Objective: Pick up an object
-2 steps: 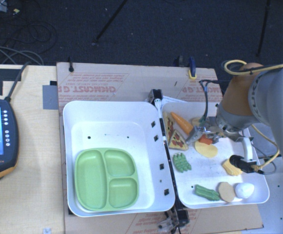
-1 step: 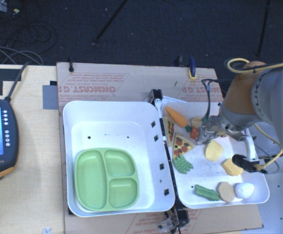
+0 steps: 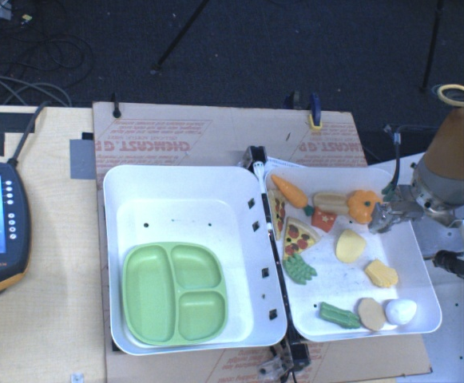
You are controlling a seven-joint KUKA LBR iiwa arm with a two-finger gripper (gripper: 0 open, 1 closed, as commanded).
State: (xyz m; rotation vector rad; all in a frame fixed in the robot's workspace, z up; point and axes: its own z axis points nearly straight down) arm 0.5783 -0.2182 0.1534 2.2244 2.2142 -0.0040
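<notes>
Arm reaching in from the right, gripper (image 3: 381, 216) sitting low beside the orange pepper (image 3: 362, 205) in the right bin (image 3: 425, 271), finger spread too blurred to tell.

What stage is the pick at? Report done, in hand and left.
Done: the gripper has reached over the right bin, beside the orange pumpkin-like toy. In hand: nothing visibly lifted; the carrot, pizza slice, yellow piece and white egg all lie in the bin. Left: the grasp and lift. The green divided plate sits in the left bin.
</notes>
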